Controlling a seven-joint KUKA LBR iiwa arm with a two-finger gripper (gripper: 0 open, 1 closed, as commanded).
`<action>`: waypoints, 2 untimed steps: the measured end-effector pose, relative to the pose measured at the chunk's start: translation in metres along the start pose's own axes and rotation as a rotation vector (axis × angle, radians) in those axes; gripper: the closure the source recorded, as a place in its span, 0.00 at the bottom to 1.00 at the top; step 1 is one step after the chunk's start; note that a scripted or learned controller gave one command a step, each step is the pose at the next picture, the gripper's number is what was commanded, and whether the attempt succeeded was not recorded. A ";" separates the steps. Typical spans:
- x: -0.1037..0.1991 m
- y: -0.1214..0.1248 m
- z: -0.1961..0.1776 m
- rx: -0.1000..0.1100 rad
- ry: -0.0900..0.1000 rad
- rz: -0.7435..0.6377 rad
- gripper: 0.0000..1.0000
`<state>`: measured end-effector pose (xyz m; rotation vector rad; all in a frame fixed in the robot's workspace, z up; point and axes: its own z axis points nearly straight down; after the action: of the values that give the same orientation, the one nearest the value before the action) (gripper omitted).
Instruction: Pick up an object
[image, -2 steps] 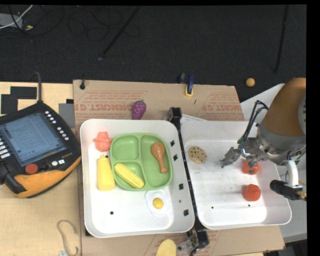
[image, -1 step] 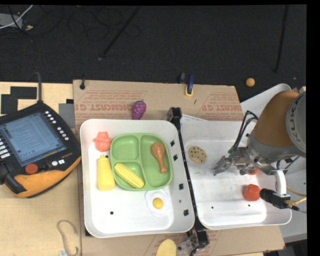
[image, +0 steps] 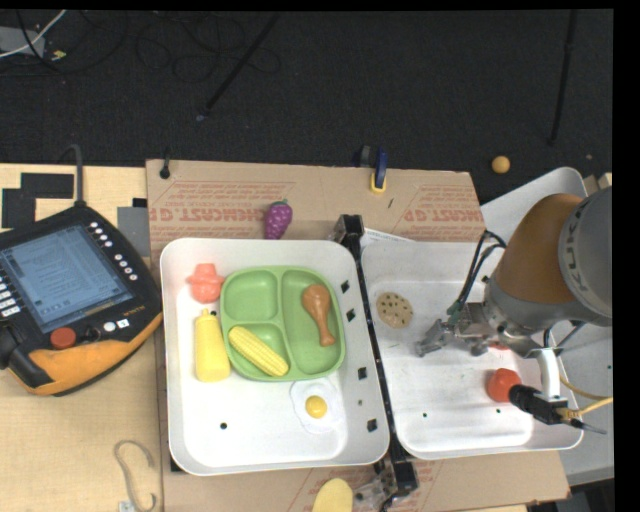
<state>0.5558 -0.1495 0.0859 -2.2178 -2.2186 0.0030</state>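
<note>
1. Currently the arm (image: 560, 270) reaches in from three o'clock, its grey body and orange band over the right bin (image: 440, 425).
2. Its end effector (image: 437, 338) sits low in that bin, pointing toward nine o'clock; whether it is spread or pressed together I cannot tell, and nothing shows between its tips.
3. A round cookie (image: 394, 309) lies on the bin floor at about eleven o'clock from the end effector, near it but apart.
4. A red tomato (image: 502, 383) rests at roughly four o'clock from the end effector, just beside a black cable (image: 540, 405) of the arm.
5. The left bin (image: 250, 445) holds a green divided plate (image: 255, 298).
6. On the plate, a chicken drumstick (image: 319, 311) lies in the compartment at three o'clock, and a corn cob (image: 258, 351) lies in the one at six o'clock.
7. A yellow bottle (image: 210, 346) lies just beside the plate at nine o'clock, with a pink toy (image: 204, 283) above it toward eleven o'clock.
8. A fried egg (image: 316, 406) sits at five o'clock from the plate.
9. On the bench (image: 80, 440), a purple bunch of grapes (image: 278, 218) lies on cardboard at twelve o'clock from the left bin, and a control tablet (image: 70, 275) rests at nine o'clock.
</note>
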 end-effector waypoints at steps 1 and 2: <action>-0.002 0.000 -0.012 -0.001 0.000 0.005 1.00; -0.001 0.000 -0.075 -0.006 -0.002 0.001 1.00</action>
<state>0.5559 -0.1511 0.1605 -2.2230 -2.2217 -0.0019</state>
